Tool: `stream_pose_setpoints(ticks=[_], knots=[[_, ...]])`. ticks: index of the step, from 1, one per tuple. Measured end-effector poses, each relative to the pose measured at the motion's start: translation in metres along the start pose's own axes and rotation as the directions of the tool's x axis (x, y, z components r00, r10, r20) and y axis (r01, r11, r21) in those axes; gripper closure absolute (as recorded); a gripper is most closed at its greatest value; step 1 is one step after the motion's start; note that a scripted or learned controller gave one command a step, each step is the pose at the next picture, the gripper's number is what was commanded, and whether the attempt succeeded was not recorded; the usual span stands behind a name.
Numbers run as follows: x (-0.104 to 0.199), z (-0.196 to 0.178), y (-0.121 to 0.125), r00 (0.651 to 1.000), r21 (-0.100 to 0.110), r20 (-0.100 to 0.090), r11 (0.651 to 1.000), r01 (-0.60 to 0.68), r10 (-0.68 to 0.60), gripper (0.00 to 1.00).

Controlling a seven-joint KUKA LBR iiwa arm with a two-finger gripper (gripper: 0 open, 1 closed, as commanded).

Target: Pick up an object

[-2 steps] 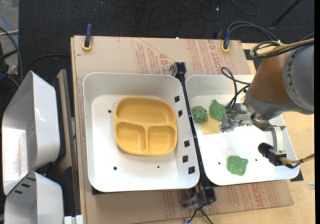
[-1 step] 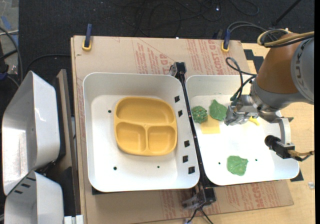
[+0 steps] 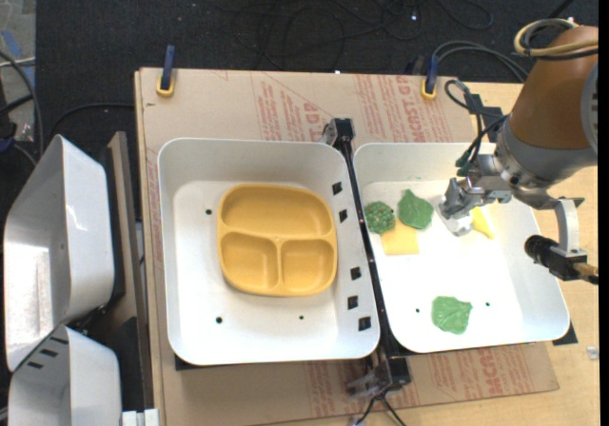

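- The right bin (image 3: 542,319) has bare floor along its near-left corner and right side.
- A green piece (image 3: 451,313) lies alone near the bin's near wall, open on all sides.
- At the far left, two green pieces (image 3: 380,216) (image 3: 415,210) and a yellow block (image 3: 401,242) crowd together.
- The arm (image 3: 557,120) overhangs the far right; a small yellow piece (image 3: 483,223) sits beside the gripper (image 3: 459,215).

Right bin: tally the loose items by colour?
Green leafy pieces: 3
Yellow foam blocks: 2
Total: 5 in the right white bin.
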State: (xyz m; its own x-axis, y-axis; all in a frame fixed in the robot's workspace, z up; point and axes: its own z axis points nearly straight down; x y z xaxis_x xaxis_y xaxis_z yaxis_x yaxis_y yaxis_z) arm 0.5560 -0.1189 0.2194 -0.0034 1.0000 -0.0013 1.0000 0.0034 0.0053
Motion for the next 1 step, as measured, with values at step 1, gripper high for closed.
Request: stream_pose_setpoints(ticks=[1], knots=[[0.0000,-0.0297,0.0012,1.000,0.001,0.000,1.000,0.000,0.000,1.00]])
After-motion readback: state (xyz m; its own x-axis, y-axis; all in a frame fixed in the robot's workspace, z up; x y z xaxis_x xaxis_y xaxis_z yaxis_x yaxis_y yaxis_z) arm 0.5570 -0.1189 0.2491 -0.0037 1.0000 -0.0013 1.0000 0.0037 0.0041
